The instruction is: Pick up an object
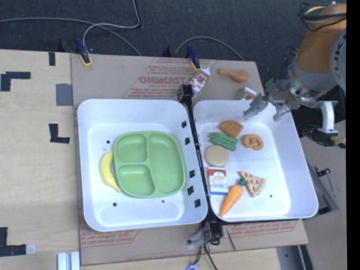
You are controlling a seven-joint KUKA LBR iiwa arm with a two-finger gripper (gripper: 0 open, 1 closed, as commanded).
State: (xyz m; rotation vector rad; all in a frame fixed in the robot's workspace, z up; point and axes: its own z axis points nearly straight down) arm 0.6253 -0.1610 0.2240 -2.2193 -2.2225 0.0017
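Gripper [265, 109] spread wide with nothing between its fingers, poised over the right bin's [292, 167] upper right corner, above the cracker [230, 128], pretzel [253, 142] and carrot [231, 199]; left bin [90, 167] holds a green plate [149, 163]

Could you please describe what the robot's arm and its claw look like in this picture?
The arm is bulky and rounded, with grey casing and a broad orange band above the wrist. Dark cables loop around its top. The claw is metallic grey, with two slim, light-coloured fingers below a compact wrist block.
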